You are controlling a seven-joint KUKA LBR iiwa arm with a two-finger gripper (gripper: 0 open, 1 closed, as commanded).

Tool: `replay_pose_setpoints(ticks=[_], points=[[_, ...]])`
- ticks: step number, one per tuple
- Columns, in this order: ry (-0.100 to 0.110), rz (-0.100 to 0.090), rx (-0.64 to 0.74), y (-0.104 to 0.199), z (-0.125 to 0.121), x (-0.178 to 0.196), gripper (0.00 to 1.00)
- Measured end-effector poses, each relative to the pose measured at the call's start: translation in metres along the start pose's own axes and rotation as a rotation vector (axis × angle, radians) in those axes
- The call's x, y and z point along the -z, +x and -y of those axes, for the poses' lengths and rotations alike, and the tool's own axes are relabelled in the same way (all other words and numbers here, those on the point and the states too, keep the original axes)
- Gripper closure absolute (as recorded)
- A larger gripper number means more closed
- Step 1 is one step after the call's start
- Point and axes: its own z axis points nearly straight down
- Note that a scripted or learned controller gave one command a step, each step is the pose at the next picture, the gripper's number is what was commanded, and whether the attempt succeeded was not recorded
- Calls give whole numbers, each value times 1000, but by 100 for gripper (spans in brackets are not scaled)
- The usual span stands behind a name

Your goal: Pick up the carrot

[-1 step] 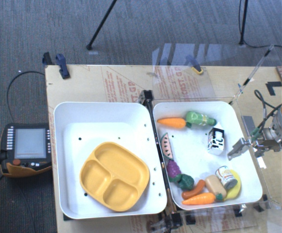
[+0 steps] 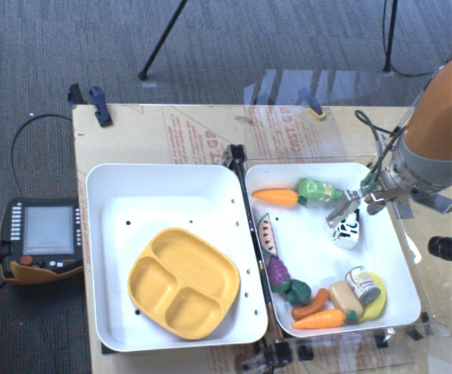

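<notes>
A long orange carrot (image 2: 275,198) lies at the back of the right bin (image 2: 397,240), its tip pointing left and a green leafy piece (image 2: 317,189) at its right end. Two smaller orange carrots (image 2: 310,303) (image 2: 319,319) lie at the bin's front. My gripper (image 2: 347,207) hangs over the right bin, just right of the green piece and above a black-and-white toy (image 2: 348,231). Nothing is seen held in it.
The left bin (image 2: 109,209) holds a yellow divided plate (image 2: 183,282). The right bin also has a watermelon slice (image 2: 267,234), purple grapes (image 2: 277,271), broccoli (image 2: 297,291), a can (image 2: 361,280), a banana (image 2: 377,302) and a beige block (image 2: 343,297). A control pendant (image 2: 45,237) lies on the floor at left.
</notes>
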Motion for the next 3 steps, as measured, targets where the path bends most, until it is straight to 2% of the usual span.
replay_pose_setpoints(ticks=[1, 2, 3], points=[[1, -1, -127, 47, -74, -2, 0], [12, -1, -222, 68, -100, -84, 0], [4, 1, -306, 1, -104, -180, 0]])
